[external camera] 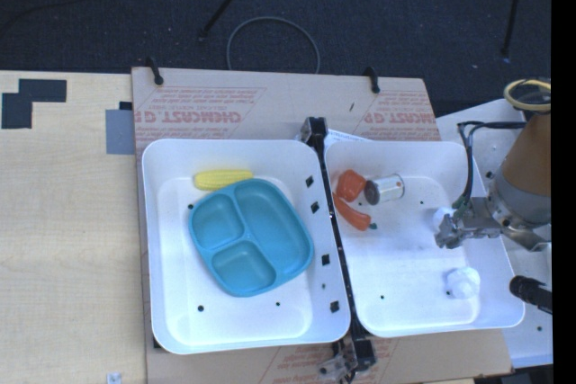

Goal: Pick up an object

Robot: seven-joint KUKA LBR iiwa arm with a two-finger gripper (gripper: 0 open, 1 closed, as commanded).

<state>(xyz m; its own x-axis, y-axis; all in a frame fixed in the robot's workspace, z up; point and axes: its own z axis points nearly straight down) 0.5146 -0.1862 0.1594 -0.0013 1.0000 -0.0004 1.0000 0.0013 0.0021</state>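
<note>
The gripper (447,234), whose state I cannot tell, sits at the right bin's (409,324) right edge, with the white lump (462,282) nearest, toward the near-right corner.

Glossy blue plastic on the divided plate (250,235). Smooth white plastic bins (171,283), shiny metal can (385,189), printed brown cardboard (270,108) beneath.

Divided tray (250,236) in the left bin (171,283), corn cob (223,179) just behind it, cup (350,185), can (385,189) and carrot-like piece (354,216) upper left of the right bin (405,310), small ball (463,282) lower right, gripper (447,229) at right edge.
</note>
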